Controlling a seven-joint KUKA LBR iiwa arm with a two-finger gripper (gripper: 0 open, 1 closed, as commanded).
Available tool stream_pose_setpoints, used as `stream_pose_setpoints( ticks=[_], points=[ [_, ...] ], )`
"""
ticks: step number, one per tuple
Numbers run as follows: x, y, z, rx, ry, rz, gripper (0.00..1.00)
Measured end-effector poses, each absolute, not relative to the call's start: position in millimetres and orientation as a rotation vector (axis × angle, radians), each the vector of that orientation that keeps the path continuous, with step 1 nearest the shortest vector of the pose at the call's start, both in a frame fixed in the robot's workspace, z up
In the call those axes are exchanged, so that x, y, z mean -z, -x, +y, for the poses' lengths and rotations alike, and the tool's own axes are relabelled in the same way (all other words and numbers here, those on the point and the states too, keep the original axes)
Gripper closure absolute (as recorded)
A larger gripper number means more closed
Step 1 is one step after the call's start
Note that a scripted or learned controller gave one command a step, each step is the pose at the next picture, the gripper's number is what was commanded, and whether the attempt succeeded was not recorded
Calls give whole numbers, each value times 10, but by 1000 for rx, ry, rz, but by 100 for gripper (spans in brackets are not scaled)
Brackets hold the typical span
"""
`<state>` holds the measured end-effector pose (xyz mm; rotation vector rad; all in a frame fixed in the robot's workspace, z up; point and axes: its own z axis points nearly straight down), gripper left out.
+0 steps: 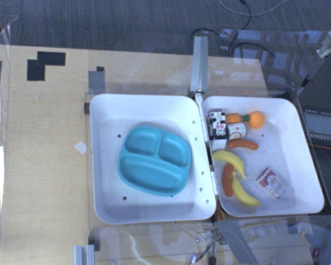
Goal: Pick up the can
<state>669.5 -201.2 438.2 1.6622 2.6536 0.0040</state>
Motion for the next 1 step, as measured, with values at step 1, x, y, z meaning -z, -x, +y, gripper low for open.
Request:
stream_pose_setpoints(
  ticks=[1],
  points=[
    [-4522, -6707, -2003, -7, -1651, 2648, 100]
  ],
)
